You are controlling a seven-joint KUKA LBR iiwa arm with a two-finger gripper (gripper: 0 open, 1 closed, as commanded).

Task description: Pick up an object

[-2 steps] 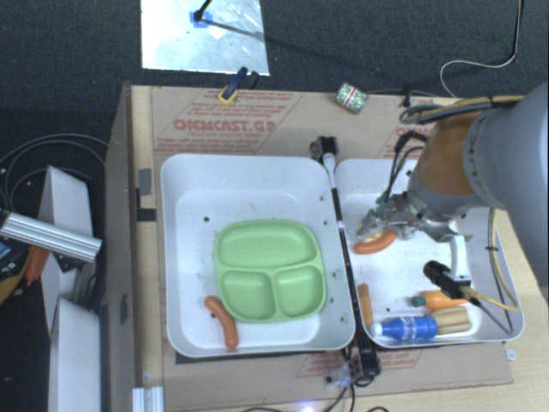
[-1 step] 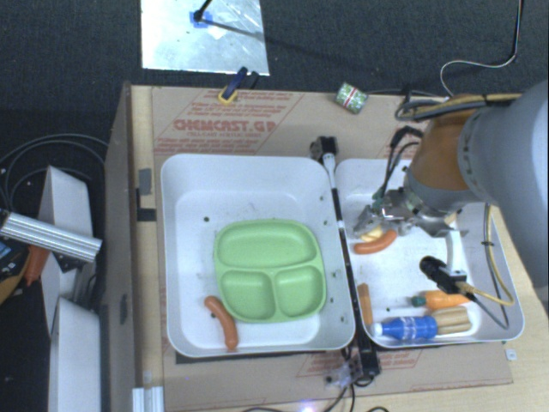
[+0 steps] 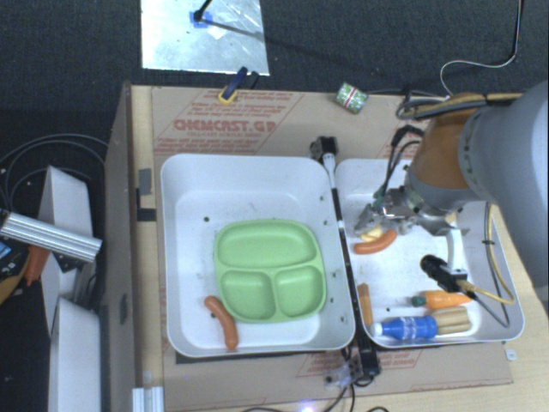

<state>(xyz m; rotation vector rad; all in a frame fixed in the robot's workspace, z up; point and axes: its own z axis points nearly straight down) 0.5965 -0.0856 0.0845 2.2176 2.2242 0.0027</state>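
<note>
Two shallow white bins sat side by side on the desk. In the right bin [image 3: 506, 316], the gripper [image 3: 377, 221] was low over a curved orange sausage-shaped toy [image 3: 375, 244]; whether it was apart or together could not be told. The left bin [image 3: 184, 230] held a green divided plastic tray [image 3: 270, 269].

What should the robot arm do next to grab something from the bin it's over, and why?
Probably lower the gripper a little, straight down, onto the orange sausage in the right bin. That sausage lies just below the gripper with bare bin floor around it, so it looks the nearest, easiest thing to grab. The blue bottle and the carrot lie farther off.
</note>
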